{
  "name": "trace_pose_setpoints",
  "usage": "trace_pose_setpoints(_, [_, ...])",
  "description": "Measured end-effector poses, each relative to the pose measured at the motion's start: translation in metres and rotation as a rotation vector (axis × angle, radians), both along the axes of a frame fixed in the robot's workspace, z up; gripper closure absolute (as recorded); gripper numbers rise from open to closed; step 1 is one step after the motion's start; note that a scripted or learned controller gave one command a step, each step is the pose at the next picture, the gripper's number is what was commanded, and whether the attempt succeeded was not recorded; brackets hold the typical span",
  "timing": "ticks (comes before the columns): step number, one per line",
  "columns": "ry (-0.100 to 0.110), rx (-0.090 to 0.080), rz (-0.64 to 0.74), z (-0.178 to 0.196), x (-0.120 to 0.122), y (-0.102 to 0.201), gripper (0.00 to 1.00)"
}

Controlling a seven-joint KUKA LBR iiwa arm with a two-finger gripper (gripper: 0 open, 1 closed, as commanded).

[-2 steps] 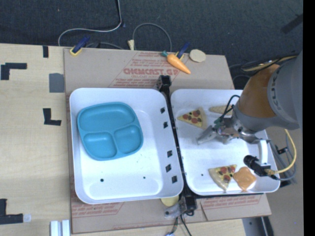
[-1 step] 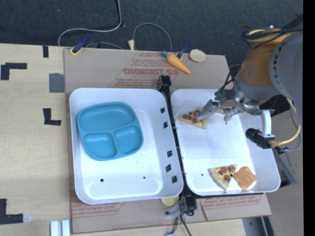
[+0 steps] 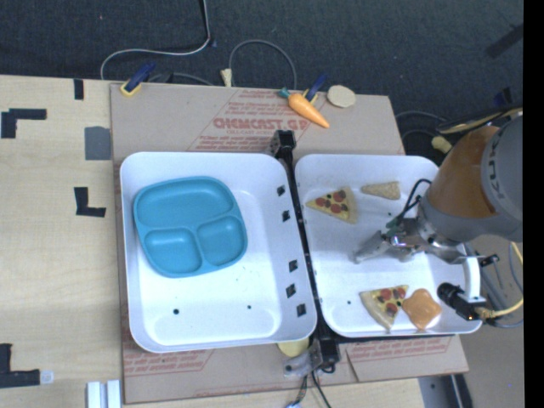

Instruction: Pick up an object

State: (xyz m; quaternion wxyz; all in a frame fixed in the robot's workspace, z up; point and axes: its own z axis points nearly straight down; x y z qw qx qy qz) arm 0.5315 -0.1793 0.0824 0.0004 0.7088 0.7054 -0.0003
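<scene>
The right bin (image 3: 340, 317) holds a pizza slice (image 3: 333, 204) near its far left, a small tan wedge (image 3: 382, 190) at the back, and a second pizza slice (image 3: 384, 303) at the front, touching an orange-brown lump (image 3: 422, 308). My gripper (image 3: 380, 248) hangs low over the middle of this bin, between the two pizza slices and apart from both. Nothing shows in its grasp. The grey arm with its orange band (image 3: 463, 181) reaches in from the right.
The left bin (image 3: 140, 308) carries a blue divided plate (image 3: 190, 225). Behind the bins, on the cardboard, lie a toy carrot (image 3: 308, 110) and a round tan disc (image 3: 342, 97). A black divider (image 3: 293, 228) runs between the bins. Cables trail at the back.
</scene>
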Motion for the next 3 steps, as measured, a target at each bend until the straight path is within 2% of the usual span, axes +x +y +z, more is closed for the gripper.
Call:
trace_pose_setpoints(1, [-0.007, -0.003, 0.003, 0.005, -0.036, -0.04, 0.0])
trace_pose_setpoints(2, [-0.008, 0.001, 0.015, 0.067, 0.021, 0.024, 0.0])
trace_pose_setpoints(3, [-0.003, 0.001, 0.01, 0.096, 0.051, 0.052, 0.0])
